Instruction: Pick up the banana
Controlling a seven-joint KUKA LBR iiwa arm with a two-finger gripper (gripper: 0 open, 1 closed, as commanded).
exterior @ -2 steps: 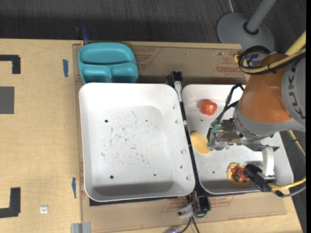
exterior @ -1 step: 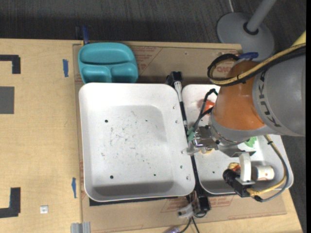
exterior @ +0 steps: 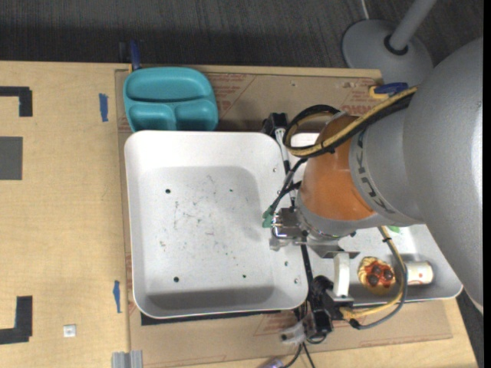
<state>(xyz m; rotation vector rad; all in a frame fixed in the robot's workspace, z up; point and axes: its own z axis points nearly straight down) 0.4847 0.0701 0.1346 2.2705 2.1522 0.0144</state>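
Reaching in from the right, the grey arm (exterior: 430, 144) with its orange band (exterior: 331, 182) hangs over the right bin (exterior: 441, 278), covering most of it (whatever lies beneath is hidden). The banana's place cannot be told. A small round orange-and-brown object (exterior: 376, 273) lies in that bin. A teal divided tray (exterior: 170, 98) sits behind the left bin (exterior: 153, 159).

Bulky grey arm (exterior: 430, 136), orange wrist band (exterior: 330, 186), looping black and yellow cables (exterior: 337, 125)

Divided tray (exterior: 170, 98) behind left bin (exterior: 146, 205), arm (exterior: 383, 175) over right bin (exterior: 441, 286)
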